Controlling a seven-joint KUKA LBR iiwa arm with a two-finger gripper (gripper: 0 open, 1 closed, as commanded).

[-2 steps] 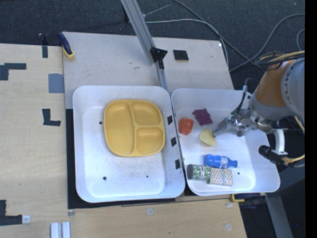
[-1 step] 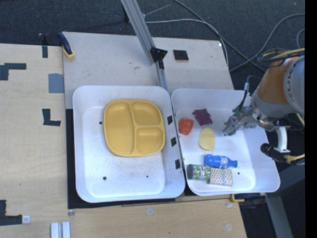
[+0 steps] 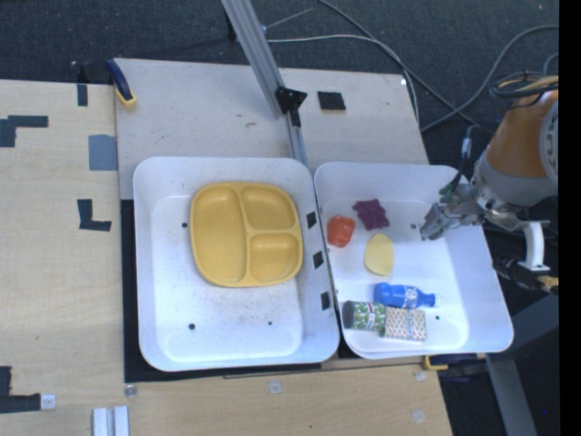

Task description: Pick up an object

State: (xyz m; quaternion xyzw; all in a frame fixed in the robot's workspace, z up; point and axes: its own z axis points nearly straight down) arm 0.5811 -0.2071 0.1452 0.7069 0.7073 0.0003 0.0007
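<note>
The arm (image 3: 522,148) comes in from the right, its orange band sitting above the wrist, and the gripper (image 3: 434,227) hangs over the right bin (image 3: 481,284) near that bin's right rim, toward its far side. From here I cannot tell how the pincer stands; the tip is a small grey blur, and nothing shows between it.

Inside the right bin the objects lie loose. A dark purple piece (image 3: 370,213) sits near the far edge, with a small orange-red object (image 3: 340,231) just beside it at the bin's left wall. A pale yellow rounded object (image 3: 379,254) lies near the middle, apart from the gripper. Closer to the near edge a blue bottle (image 3: 403,295) lies on its side with a white label; the writing on it is too small to read. Just below it, touching or nearly so, is a flat packet (image 3: 385,320) printed green and white at one end and speckled at the other; its print is also illegible.

The left bin (image 3: 163,271) holds a yellow divided tray (image 3: 245,233) with three compartments, lying toward the bin's far half. A yellow-tipped blue clamp (image 3: 121,84) grips the bench board's far left corner.
</note>
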